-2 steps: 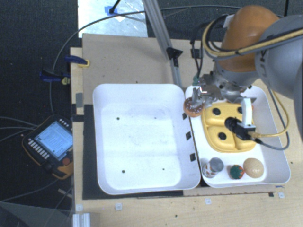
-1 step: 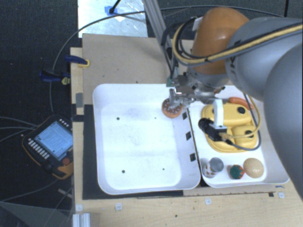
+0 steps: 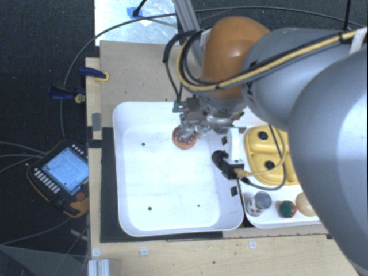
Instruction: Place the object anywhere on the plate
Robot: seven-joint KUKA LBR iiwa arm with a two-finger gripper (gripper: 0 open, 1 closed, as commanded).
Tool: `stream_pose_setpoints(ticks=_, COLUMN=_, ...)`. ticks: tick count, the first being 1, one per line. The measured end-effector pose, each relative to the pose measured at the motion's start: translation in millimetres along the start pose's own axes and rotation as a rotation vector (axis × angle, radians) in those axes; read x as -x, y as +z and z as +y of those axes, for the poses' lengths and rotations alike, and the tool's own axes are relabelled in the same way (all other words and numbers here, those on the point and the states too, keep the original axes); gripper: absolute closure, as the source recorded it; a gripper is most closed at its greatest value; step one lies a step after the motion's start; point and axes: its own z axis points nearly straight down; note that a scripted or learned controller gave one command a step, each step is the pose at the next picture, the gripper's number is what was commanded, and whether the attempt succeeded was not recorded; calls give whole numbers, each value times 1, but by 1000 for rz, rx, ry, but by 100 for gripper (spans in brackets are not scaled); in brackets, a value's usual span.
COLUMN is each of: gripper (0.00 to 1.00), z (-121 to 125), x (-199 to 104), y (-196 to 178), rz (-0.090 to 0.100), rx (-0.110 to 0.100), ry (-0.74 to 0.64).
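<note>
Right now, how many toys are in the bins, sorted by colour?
Yellow: 1, the big moulded toy in the right bin
Brown: 1, the round thing under the pincer in the left bin
Grey: 1
Green: 1
Tan: 1, half hidden by the arm
Total: 5

Object: small round brownish-orange item, pale speckled top. Sits in left bin, near upper edge, directly under wrist. Grasp not discernible. Plate: yellow, in right bin, partly hidden by arm.
</note>
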Motion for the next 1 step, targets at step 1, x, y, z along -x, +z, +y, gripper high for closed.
stream_pose_setpoints(ticks=1, gripper=0, z=1, x=4, y=-1, rz=-2, rx=1, ry=6)
